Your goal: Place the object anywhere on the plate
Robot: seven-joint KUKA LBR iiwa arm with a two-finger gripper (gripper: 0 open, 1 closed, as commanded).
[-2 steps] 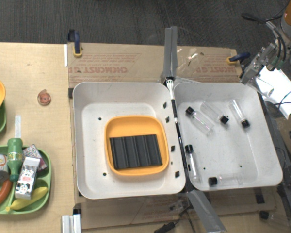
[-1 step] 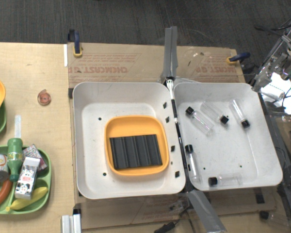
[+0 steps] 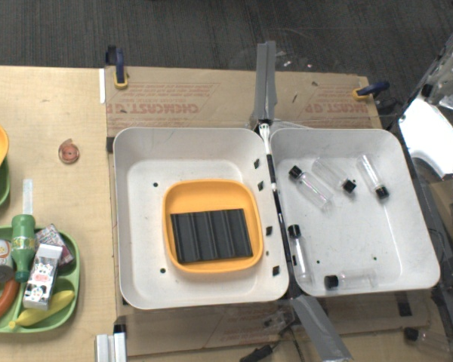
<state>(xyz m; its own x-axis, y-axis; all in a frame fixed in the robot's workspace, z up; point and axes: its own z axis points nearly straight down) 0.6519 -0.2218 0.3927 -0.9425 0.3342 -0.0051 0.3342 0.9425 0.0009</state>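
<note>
Gripper: whether it's apart or together, I cannot tell, nor how it's standing relative to the objects.

Over in the right bin (image 3: 408, 225), clear tube-shaped vials (image 3: 311, 187) with black caps are lying scattered on smooth white plastic, three near the far side, one along the left wall, one by the near rim. The orange plate (image 3: 177, 202), rounded-square and glossy, is sitting in the middle of the left bin (image 3: 136, 164), and a dark ribbed slab (image 3: 211, 234) is resting flat on it.
</note>
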